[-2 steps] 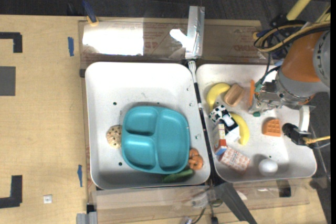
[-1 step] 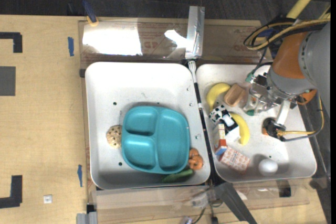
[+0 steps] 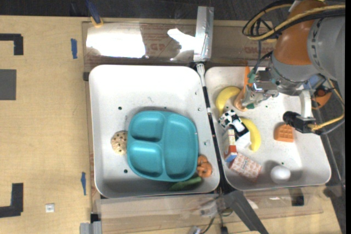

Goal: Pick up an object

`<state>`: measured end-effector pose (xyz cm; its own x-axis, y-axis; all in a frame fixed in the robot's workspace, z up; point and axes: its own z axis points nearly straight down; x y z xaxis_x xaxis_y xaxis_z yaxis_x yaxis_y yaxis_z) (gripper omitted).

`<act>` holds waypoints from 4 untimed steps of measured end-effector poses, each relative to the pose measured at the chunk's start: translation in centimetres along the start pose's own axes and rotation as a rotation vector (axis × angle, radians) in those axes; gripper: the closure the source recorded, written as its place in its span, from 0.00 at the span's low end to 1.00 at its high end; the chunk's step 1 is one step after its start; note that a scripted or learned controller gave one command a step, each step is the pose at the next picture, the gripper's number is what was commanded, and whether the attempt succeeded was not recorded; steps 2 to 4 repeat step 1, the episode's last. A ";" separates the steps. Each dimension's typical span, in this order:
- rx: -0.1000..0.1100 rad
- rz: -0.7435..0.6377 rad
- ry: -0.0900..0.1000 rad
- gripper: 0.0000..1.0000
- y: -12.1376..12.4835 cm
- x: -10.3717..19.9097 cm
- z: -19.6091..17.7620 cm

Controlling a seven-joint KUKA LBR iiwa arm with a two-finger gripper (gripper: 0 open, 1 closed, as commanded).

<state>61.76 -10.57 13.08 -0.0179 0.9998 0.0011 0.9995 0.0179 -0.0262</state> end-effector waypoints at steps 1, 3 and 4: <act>-0.009 0.214 0.001 1.00 1.1 6.8 -5.1; -0.009 0.214 0.001 1.00 1.1 6.8 -5.1; -0.009 0.214 0.001 1.00 1.1 6.8 -5.1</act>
